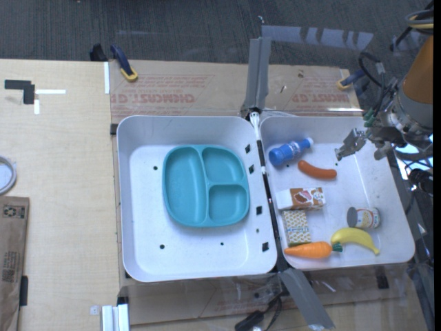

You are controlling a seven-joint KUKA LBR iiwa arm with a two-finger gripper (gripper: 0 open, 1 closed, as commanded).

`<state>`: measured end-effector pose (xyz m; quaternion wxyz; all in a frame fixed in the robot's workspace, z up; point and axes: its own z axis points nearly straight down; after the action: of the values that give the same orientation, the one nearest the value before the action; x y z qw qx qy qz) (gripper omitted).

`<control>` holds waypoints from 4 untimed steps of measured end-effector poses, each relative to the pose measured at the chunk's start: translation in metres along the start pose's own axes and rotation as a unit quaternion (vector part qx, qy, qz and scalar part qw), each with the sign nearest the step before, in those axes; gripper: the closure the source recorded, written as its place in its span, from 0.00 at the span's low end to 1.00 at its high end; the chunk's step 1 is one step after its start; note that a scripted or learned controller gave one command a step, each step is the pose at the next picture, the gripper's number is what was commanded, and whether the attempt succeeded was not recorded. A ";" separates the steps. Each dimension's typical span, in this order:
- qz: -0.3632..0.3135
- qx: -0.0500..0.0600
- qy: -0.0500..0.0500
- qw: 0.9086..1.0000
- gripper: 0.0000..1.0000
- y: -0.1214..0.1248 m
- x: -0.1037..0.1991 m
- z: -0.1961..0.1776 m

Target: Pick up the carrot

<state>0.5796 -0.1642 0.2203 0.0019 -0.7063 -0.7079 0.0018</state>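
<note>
The orange carrot [310,250] lies at the front edge of the right bin [386,185], green tip pointing right toward a banana [355,238]. My gripper [363,148] hangs over the bin's back right part, well away from the carrot. Its two dark fingers are spread open with nothing between them.
Also in the right bin are a blue bottle [287,152], a red-orange sausage [317,169], a small carton [301,198], a patterned packet [296,225] and a small can [364,218]. The left bin [138,212] holds a teal divided plate [205,185].
</note>
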 end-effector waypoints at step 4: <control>-0.006 0.000 -0.001 1.000 1.00 0.080 -0.014 0.122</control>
<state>0.6589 -0.1776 0.0981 0.0009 -0.7021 -0.7121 0.0022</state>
